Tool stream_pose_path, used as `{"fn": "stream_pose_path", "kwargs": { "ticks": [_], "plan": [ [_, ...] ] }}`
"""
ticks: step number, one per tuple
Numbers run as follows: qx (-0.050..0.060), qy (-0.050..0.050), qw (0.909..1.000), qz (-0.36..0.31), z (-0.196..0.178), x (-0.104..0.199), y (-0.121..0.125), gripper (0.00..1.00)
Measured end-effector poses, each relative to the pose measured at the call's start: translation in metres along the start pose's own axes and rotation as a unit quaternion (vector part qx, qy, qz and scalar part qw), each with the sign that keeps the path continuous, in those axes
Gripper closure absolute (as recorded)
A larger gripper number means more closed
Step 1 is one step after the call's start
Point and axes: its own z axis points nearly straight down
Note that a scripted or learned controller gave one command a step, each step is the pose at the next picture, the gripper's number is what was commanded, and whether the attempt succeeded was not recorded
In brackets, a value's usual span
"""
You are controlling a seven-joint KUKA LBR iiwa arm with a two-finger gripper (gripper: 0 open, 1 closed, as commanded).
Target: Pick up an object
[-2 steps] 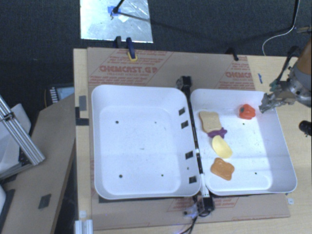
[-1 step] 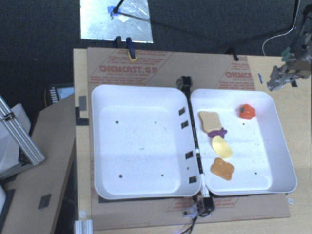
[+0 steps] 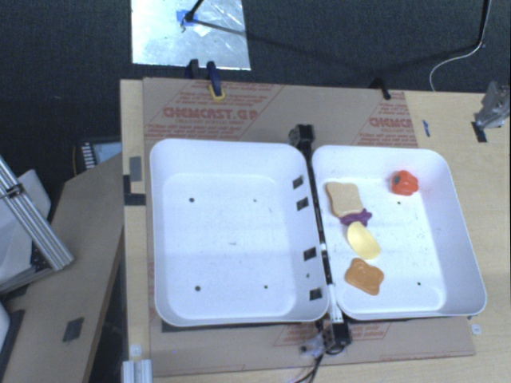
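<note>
The right bin (image 3: 435,238) holds several small objects along its left side. A tan bread-like slice (image 3: 345,199) lies near the divider, with a small purple piece (image 3: 361,216) touching its lower edge. Just below them rests a pale yellow rounded object (image 3: 363,242). Lower still sits an orange lumpy object (image 3: 364,276). A red rounded object (image 3: 405,183) sits apart, near the bin's far right corner.
The left bin (image 3: 231,230) adjoins the right one, joined by a black clipped seam (image 3: 315,230). Both rest on a cardboard sheet (image 3: 263,110). A grey metal piece (image 3: 493,110) pokes in at the right edge above the bench. A foil square (image 3: 190,22) lies beyond the bench.
</note>
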Motion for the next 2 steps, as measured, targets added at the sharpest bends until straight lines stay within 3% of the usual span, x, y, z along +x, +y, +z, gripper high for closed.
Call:
{"fn": "stream_pose_path", "kwargs": {
  "ticks": [1, 2],
  "plan": [
    [0.004, 0.001, 1.0000, 0.001, -0.050, 0.014, -0.060, 1.00],
    [0.007, 0.002, 1.0000, -0.002, -0.046, 0.073, -0.058, 1.00]
  ]
}}
